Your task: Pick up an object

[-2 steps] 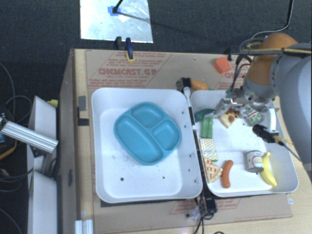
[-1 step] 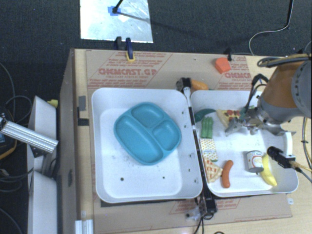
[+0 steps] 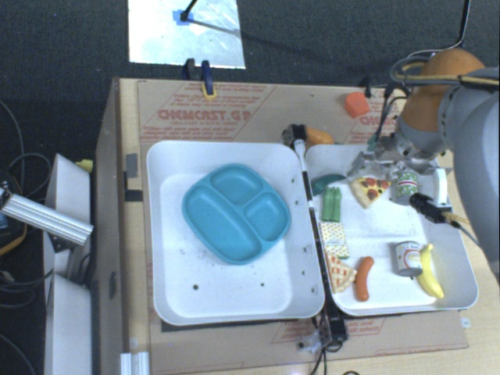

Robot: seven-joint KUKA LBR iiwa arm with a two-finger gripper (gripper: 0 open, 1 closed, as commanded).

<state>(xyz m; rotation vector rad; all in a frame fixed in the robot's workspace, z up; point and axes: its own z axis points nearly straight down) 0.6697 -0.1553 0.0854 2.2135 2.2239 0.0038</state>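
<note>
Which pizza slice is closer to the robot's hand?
The pizza slice at the right bin's top, beside the gripper. The other slice lies low, by the sausage.

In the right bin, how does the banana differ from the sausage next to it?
The banana is yellow; the sausage is orange-red. The banana curves along its length, while the sausage is nearly straight with rounded ends. The banana lies by the right bin's outer edge, beside a small can; the sausage lies nearer the divider, beside a pizza slice. Both lie flat, lengthwise toward the front edge, apart from the gripper.
</note>
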